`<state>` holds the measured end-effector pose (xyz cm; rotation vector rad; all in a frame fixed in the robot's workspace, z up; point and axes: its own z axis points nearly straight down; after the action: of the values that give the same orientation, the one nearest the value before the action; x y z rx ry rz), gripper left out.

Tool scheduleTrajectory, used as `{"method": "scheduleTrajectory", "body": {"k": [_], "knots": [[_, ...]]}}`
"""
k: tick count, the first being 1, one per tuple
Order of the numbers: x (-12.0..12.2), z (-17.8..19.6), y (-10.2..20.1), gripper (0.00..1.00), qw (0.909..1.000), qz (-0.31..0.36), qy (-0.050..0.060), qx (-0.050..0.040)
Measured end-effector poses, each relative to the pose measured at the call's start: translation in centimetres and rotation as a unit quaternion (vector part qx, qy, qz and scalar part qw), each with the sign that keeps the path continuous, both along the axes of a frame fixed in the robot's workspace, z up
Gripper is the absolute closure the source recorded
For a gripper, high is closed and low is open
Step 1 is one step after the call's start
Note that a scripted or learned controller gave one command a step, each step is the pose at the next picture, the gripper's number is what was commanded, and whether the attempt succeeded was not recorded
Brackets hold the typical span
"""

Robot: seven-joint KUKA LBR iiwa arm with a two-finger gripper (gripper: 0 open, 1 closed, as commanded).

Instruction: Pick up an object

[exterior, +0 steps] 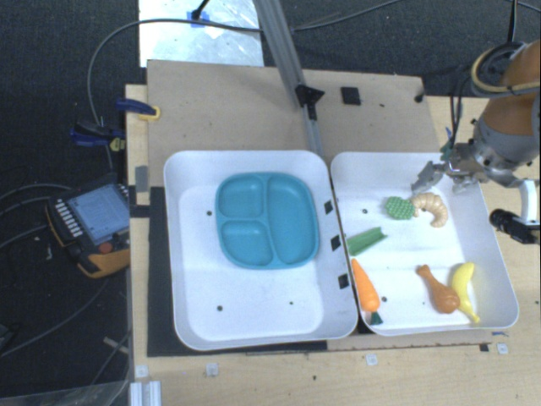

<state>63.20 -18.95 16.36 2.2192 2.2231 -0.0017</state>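
Approach step; two-finger gripper (431,176) poised open, empty, at twelve o'clock of tan curved toy croissant (433,207). Next: descend, close squarely.

Bright, even light falls from overhead, and the two white bins (254,311) nearly wash out, their walls hard to tell from their floors. Shadows are soft and short under the toys. A pale sheet (199,19) at the top glares white. The dark floor stays dim. The whole view looks slightly soft and grainy.
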Motion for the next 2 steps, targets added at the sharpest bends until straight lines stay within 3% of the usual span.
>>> {"method": "scheduleTrajectory", "body": {"k": [1, 2], "knots": [[0.2, -4.1, -0.1, 0.0, 1.0, 0.0, 0.0, 0.0], [0.4, -2.7, -0.1, 1.0, 1.0, 0.001, -0.004, -0.0009]]}}
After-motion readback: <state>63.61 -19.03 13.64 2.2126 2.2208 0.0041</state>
